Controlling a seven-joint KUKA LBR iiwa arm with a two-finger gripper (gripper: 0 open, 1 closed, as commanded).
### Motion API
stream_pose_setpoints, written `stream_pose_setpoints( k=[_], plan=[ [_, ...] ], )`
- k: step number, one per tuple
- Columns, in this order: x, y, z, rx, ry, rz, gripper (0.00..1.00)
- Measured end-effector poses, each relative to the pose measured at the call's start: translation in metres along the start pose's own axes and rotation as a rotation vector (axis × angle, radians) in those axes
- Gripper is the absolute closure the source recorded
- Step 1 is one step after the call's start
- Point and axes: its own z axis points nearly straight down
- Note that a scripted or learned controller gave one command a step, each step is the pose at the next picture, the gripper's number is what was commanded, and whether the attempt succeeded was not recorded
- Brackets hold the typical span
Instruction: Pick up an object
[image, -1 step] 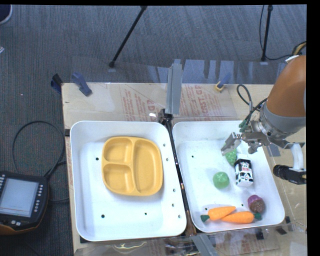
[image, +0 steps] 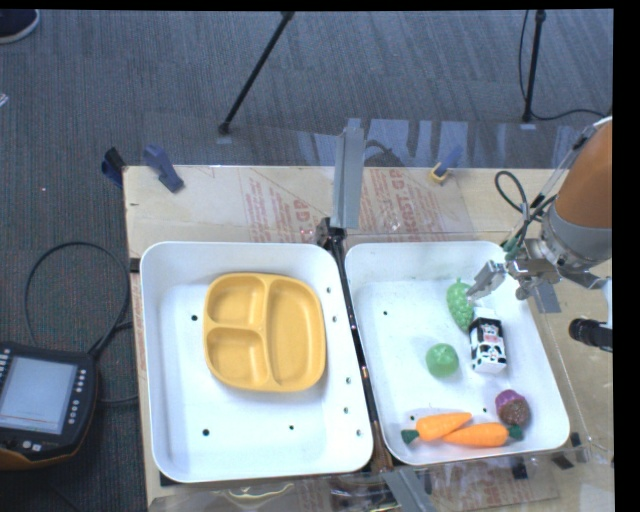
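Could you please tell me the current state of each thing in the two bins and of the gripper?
gripper: open, above the right bin, holding nothing.
yellow tray: flat in the left bin.
green pepper: under the fingertips.
milk carton: lying down.
green ball: resting.
carrots: lying together.
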Motion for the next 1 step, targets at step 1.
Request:
stream_pose_setpoints(
  k=[1],
  plan=[
    [0.0078, 0.0106, 0.0844, 0.001, 0.009, 0.039, 0.00]
  ],
)
